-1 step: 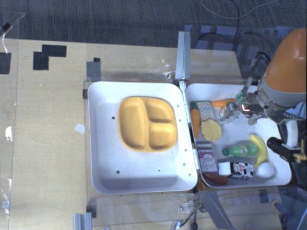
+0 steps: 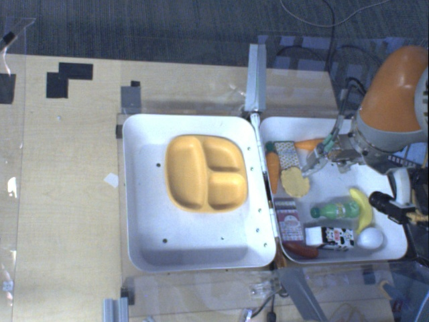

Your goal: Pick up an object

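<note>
The right bin [image 2: 395, 247] holds several small items: a round tan cookie [image 2: 295, 182], an orange carrot [image 2: 273, 170], a green bottle [image 2: 334, 210], a yellow banana [image 2: 362, 208], a white egg [image 2: 370, 238], a black-and-white carton [image 2: 330, 236] and a red packet [image 2: 289, 223]. My gripper [image 2: 316, 161] hangs over the back of this bin, just right of and above the cookie, its fingers spread with nothing between them. The arm's orange band [image 2: 397, 96] rises behind it.
The left bin [image 2: 144, 247] carries a yellow three-compartment tray [image 2: 205, 172]. A metal divider post [image 2: 255, 79] stands between the bins at the back. Cables [image 2: 315, 12] trail over the dark floor behind. Black tape marks [image 2: 67, 78] lie on the wooden bench at left.
</note>
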### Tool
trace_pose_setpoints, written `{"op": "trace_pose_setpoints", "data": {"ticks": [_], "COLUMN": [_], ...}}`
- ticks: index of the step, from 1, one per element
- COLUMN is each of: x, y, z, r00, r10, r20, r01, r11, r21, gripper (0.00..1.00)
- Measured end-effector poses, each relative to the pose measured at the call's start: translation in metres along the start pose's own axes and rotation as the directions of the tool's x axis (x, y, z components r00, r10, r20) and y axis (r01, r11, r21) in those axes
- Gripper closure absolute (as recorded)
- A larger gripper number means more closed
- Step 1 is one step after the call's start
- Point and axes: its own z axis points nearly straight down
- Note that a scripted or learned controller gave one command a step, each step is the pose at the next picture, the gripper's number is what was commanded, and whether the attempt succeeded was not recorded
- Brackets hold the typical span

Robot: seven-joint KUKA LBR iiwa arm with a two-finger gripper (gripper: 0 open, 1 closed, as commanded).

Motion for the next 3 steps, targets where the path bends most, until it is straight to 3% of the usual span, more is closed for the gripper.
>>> {"op": "trace_pose_setpoints", "data": {"ticks": [1, 2, 3], "x": [-0.041, -0.072, -0.079], "y": [0.057, 0.099, 0.097], "z": [0.068, 0.109, 0.092], "r00": [0.993, 0.995, 0.995], "r10": [-0.117, -0.103, -0.101], "r20": [0.011, 0.011, 0.018], "r01": [0.118, 0.104, 0.101], "r11": [0.993, 0.994, 0.995], "r21": [-0.023, -0.022, -0.014], "gripper": [0.0, 0.0, 1.0]}}
